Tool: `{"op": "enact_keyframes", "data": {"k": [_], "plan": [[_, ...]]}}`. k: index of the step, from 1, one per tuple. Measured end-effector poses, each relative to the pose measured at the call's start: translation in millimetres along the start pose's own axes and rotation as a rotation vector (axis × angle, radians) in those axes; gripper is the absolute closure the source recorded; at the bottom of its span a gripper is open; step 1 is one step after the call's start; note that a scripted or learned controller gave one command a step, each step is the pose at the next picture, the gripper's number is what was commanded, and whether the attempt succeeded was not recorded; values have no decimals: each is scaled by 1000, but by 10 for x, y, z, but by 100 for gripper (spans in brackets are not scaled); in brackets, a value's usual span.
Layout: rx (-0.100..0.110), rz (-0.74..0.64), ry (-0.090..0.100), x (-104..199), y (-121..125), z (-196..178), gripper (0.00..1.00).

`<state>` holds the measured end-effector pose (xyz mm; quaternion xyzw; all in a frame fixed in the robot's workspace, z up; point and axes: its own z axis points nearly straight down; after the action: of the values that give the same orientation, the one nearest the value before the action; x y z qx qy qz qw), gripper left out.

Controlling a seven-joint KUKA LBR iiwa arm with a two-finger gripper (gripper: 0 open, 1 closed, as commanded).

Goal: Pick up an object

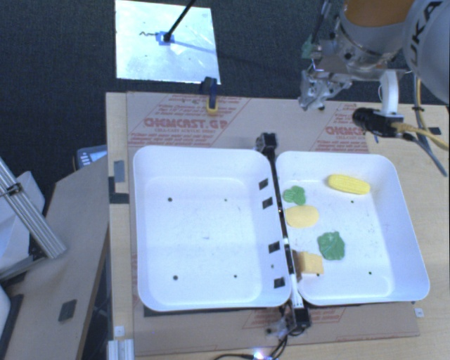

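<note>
Camera view, looking down on two white bins side by side. Left bin (204, 232) bare white floor with a few dark dots. Right bin (394, 281) carrying five pieces: yellow corn-like piece (348, 184) at the far side, small green piece (294, 195) close to the left wall, flat yellow disc (302, 216) just near of it, larger green leafy piece (331, 245) toward the middle, tan block (309, 264) at the near left corner against the divider. Gripper (314, 98) up high, beyond the far edge of the right bin, over the brown board (183, 121), well apart from every piece. Nothing between the fingers; spread or pressed together, cannot tell from this angle. Orange band of the arm (373, 10) at the top edge. Shiny metal sheet (165, 42) lying far left, past the board.
</note>
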<state>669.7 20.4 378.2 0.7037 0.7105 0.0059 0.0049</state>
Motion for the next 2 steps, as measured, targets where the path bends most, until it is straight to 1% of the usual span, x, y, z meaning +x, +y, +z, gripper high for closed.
{"op": "enact_keyframes", "data": {"k": [1,2], "plan": [[26,9,-2,-91,-200,1510,100],[13,9,-2,-91,-172,1421,0]]}}
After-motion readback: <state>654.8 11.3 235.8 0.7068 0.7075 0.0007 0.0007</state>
